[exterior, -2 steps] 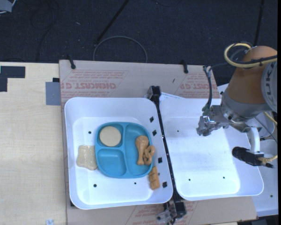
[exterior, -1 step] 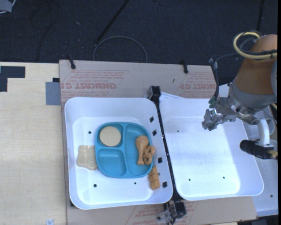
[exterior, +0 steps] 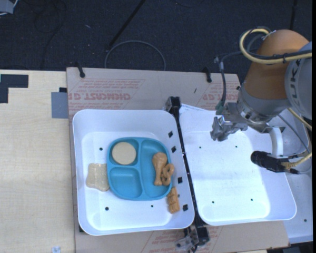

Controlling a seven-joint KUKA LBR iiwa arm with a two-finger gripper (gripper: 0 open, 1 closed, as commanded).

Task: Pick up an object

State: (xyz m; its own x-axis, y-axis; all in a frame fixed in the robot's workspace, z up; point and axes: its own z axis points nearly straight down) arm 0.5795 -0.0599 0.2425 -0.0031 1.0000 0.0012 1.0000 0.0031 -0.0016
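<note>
In the left bin (exterior: 92, 121) lies a blue divided plate (exterior: 127, 183). It holds a round tan disc (exterior: 123, 153) in its upper left section and a knobbly tan twisted piece (exterior: 162, 168) in its right section. A pale toast-like slab (exterior: 97, 176) lies against the plate's left edge. A small brown lump (exterior: 173, 200) rests at the plate's lower right corner, near the bin wall. My gripper (exterior: 221, 129) hangs over the upper left part of the right bin (exterior: 237, 199), well apart from all these things. Nothing shows in its grasp.
A black divider strip (exterior: 180, 157) runs between the two bins. Both stand on a cardboard sheet (exterior: 126, 91) on the pale bench. The arm's grey and orange body (exterior: 274, 73) looms over the right bin's far right corner.
</note>
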